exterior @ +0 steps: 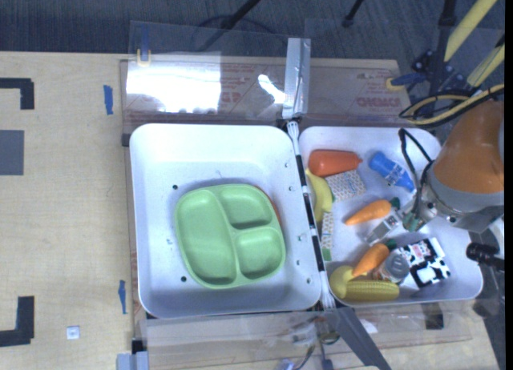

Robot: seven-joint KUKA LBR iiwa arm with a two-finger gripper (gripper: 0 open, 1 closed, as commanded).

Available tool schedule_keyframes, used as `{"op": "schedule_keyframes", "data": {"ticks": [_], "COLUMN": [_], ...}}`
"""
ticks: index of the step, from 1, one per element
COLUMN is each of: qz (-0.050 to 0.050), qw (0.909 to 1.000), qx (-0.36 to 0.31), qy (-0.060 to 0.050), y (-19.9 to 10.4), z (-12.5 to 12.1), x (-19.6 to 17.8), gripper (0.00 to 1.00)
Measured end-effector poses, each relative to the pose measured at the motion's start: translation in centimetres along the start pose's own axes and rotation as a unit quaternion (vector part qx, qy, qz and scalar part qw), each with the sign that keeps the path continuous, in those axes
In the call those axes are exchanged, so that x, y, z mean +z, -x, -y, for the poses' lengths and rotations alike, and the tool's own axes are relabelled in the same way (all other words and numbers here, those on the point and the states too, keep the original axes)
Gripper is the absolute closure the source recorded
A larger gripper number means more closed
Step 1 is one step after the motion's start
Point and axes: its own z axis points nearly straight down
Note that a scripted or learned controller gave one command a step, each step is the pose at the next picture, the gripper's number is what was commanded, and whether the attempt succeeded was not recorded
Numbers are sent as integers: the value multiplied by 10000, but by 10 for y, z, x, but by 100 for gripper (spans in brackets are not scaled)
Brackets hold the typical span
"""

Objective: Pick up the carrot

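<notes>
Carrot (369, 213) lies loose in the right bin (461, 290), middle area, long axis slanted, tip low-left, blunt end up-right. Gripper (394, 227) sits just beside its blunt end; grip state can't be told. Nothing lifted, so grasp and lift look left to do; second orange piece (369, 260) lies nearby.
</notes>
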Motion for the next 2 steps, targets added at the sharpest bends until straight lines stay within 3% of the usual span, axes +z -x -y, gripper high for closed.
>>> {"op": "schedule_keyframes", "data": {"ticks": [1, 2], "qz": [-11, -27], "qw": [9853, 9680], "qx": [-1710, -2509], "qy": [15, -10], "y": [-6, -64], "z": [9, -12], "x": [0, -98], "gripper": [0, 0]}}
